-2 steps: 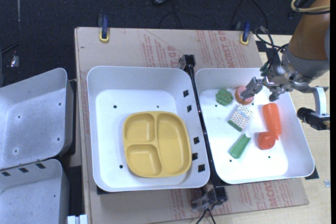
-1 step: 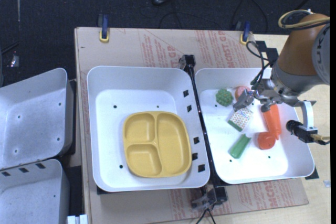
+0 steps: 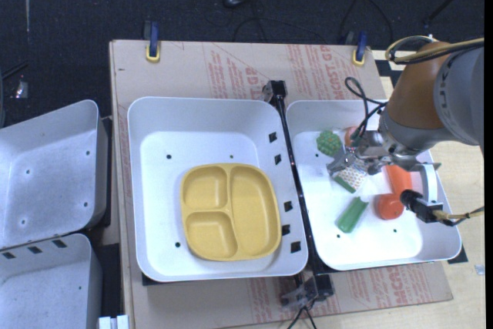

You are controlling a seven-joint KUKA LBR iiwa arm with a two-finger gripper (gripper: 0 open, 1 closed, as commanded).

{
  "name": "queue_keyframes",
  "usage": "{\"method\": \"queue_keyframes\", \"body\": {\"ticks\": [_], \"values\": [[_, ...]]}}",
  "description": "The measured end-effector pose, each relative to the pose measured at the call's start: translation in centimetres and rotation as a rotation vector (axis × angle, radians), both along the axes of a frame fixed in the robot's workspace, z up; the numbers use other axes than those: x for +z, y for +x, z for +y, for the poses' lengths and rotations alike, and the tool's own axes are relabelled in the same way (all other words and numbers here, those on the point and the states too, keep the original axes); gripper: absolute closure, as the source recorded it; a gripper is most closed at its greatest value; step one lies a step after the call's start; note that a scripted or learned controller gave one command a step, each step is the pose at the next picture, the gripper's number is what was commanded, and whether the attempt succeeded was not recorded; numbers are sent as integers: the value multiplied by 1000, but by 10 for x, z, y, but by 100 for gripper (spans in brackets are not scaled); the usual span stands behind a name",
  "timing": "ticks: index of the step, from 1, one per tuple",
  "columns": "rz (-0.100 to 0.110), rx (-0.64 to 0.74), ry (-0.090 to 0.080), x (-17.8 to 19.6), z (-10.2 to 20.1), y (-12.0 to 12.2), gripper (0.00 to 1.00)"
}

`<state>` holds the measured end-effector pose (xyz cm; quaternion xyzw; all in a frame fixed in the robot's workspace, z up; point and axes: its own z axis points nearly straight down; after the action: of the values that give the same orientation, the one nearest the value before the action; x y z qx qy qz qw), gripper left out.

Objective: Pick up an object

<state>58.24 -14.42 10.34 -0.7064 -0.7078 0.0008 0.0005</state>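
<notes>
Lying in the right bin (image 3: 439,246): one green cylinder (image 3: 351,215), tilted, near centre; orange cup-like piece (image 3: 393,195) at its 3 o'clock; pale speckled object (image 3: 348,179) at its 12 o'clock; green knobbly item (image 3: 330,142) further toward 12. Gripper (image 3: 356,159) low above the speckled object; whether it is wide, narrow or holding anything, cannot tell. Left bin (image 3: 154,189): yellow three-compartment tray (image 3: 230,210), centred.

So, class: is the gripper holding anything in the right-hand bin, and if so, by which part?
It cannot be told. The gripper sits low over a pale speckled object in the right white bin, but nothing shows plainly between its fingers.
</notes>
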Motion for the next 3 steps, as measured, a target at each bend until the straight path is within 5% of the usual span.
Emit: {"method": "queue_keyframes", "body": {"ticks": [1,3], "values": [[-5,-2,-1,14,-1,2,100],[-7,1,-1,121,0,5,100]]}}
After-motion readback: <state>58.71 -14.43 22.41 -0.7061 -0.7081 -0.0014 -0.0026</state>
